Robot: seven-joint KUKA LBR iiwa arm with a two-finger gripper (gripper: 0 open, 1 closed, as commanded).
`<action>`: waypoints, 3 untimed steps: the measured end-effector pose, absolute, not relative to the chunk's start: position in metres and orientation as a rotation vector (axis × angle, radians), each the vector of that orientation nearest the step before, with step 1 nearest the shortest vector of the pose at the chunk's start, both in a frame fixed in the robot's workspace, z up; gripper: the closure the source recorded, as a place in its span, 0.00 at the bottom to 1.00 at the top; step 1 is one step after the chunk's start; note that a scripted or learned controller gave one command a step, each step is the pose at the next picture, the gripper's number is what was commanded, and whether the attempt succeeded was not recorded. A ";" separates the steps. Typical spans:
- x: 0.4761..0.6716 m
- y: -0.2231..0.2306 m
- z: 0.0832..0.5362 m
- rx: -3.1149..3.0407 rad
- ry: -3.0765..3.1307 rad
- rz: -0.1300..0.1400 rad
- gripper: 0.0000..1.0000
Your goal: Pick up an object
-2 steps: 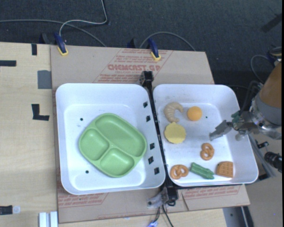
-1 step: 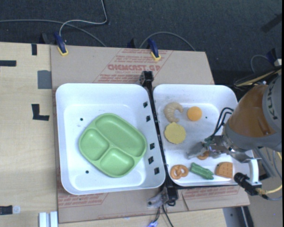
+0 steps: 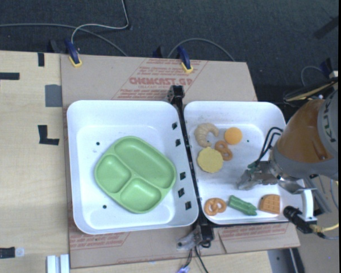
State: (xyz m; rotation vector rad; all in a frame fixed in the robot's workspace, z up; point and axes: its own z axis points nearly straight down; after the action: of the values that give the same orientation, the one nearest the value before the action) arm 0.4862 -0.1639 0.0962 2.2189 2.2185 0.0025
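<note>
Toy foods lie in the right bin [image 3: 273,114]: croissant [image 3: 206,132], orange ball [image 3: 233,135], yellow disc [image 3: 209,160], pretzel [image 3: 215,206], green pickle [image 3: 242,205], waffle [image 3: 269,203]. Low over bare floor hangs the claw [image 3: 250,178], grasping nothing; its spread I cannot tell. Best to centre over the pickle, just below it, before descending.

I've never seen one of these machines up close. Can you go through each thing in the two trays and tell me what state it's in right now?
green divided plate: lying flat in the left bin, compartments bare.
croissant: resting in the right bin.
orange ball: resting, untouched.
yellow disc: lying flat.
small pretzel: beside the disc.
pretzel: near front wall.
green pickle: lying on its side.
cracker: lying flat.
gripper: low over the right bin, holding nothing visible.
</note>
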 end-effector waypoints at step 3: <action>0.637 -0.105 0.086 2.216 2.222 0.003 0.00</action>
State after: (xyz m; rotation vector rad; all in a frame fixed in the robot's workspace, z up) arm 0.6373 -0.1054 0.0859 2.2160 2.2216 0.0030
